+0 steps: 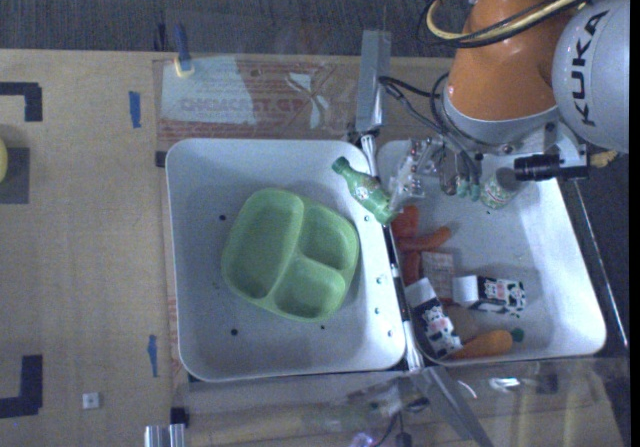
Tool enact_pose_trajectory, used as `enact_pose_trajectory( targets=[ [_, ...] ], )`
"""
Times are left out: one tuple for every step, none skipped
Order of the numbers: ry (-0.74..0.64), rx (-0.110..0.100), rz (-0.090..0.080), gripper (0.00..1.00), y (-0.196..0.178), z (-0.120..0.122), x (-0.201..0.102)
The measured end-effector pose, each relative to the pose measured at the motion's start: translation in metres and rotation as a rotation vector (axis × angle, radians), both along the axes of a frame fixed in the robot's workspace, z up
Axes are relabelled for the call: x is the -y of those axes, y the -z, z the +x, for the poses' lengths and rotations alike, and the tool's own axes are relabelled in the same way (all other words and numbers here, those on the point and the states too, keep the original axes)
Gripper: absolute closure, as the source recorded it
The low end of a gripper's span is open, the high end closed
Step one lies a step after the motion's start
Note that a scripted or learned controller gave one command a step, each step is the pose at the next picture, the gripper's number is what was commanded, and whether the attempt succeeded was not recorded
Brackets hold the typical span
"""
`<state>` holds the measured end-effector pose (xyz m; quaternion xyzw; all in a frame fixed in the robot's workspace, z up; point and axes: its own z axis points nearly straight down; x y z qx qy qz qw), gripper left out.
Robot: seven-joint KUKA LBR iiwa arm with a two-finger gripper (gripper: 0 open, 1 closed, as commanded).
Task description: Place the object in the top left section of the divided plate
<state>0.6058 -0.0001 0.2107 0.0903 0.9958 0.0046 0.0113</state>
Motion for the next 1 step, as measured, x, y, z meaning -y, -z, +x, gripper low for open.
enact_pose_trajectory(
  targets=[
    [0.000, 0.000, 0.000, 0.00, 0.0001, -0.0001, 0.0000]
  ],
)
